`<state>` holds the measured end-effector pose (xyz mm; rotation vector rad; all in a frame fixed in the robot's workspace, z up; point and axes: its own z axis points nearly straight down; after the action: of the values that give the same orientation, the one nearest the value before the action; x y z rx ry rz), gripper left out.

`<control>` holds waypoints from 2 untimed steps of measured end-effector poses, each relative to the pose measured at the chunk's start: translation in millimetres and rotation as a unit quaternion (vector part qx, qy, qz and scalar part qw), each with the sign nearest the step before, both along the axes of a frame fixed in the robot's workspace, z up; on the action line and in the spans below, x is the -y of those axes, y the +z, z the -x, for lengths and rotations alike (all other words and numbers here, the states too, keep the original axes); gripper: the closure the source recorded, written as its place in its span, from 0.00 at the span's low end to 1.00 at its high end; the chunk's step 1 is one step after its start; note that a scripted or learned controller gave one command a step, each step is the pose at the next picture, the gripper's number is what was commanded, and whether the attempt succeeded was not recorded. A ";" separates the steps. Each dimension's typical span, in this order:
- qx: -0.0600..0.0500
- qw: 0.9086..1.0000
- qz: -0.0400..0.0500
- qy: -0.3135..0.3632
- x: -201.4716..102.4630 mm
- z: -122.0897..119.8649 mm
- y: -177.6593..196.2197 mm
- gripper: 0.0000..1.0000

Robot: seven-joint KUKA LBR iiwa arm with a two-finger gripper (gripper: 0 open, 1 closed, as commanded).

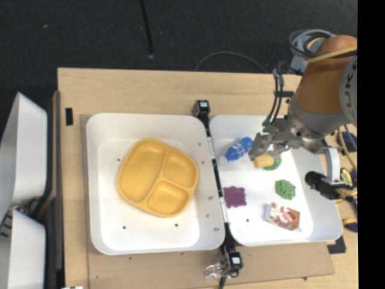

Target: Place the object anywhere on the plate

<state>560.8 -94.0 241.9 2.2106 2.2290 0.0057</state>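
Gripper (269, 151) was low over the upper middle of the right bin (313, 221), arm reaching in from the right with the orange band above the wrist. Finger spacing could not be read from this angle. A pale yellow object (264, 160) lay directly under and just left-below the gripper tip, with a sliver of green showing at its right side; whether the gripper touched it could not be determined.

Right bin contents: a blue object (239, 149) just left of the gripper, near the bin's left wall; a purple object (234, 196) lower left, close to the divider between the bins; a green knobbly object (286, 189) below the gripper toward the right; a red-and-white packet (282, 216) near the front edge. Open floor remained in the bin's centre, between the purple and green items, and along the top wall.

Left bin (102, 221) held a yellow compartmented plate (157, 177), three sections, sitting roughly central and turned at a slant. White floor was open on all sides of the plate, widest along the front and left walls. Nothing rested on the plate.
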 end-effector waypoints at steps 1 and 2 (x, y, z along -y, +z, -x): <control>-0.002 1.000 0.001 -0.001 -51.5 -3.7 -9.7 1.00; -0.001 1.000 -0.001 0.000 -111.6 -17.6 -5.7 1.00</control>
<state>578.5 17.6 236.2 2.2114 2.2316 0.0044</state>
